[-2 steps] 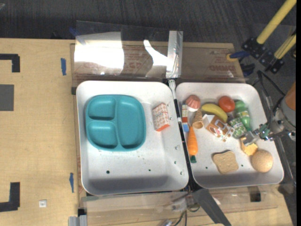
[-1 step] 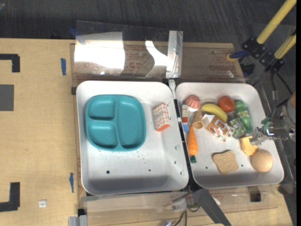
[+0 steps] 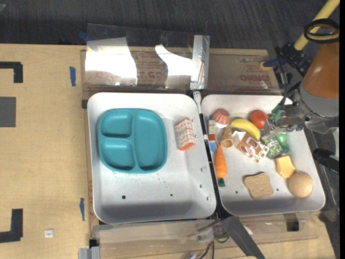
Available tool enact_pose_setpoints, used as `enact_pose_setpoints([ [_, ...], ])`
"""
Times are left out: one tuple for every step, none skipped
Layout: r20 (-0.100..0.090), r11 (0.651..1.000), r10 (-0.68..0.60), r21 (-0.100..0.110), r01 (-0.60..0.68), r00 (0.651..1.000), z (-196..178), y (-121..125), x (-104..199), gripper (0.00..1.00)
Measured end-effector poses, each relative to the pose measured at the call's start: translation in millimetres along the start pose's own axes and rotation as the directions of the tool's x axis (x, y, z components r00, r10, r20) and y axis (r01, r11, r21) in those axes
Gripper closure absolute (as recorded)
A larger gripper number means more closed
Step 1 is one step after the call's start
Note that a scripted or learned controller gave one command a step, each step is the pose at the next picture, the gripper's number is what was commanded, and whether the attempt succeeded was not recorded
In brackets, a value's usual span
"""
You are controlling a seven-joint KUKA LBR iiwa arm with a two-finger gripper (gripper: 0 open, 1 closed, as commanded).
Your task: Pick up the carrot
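Approaching carrot at right bin left wall | gripper state indeterminate, near tomato | align along carrot, avoid wall.

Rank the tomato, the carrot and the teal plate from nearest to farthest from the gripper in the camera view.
Measured from the gripper:
1. Tomato, just left of it in the right bin.
2. Carrot, at that bin's left edge.
3. Teal plate, in the left bin.
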State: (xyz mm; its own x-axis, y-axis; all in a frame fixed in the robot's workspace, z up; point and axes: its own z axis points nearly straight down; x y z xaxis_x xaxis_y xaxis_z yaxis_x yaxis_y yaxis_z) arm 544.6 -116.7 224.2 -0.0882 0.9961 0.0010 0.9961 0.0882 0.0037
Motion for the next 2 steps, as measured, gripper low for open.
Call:
enact_pose_setpoints([
  [0.002,0.971,0.238,0.005,-0.239,0.971,1,-68,-30,1.00],
  [0.004,0.900,0.436,0.002,-0.436,0.900,11,-72,-77,1.00],
])
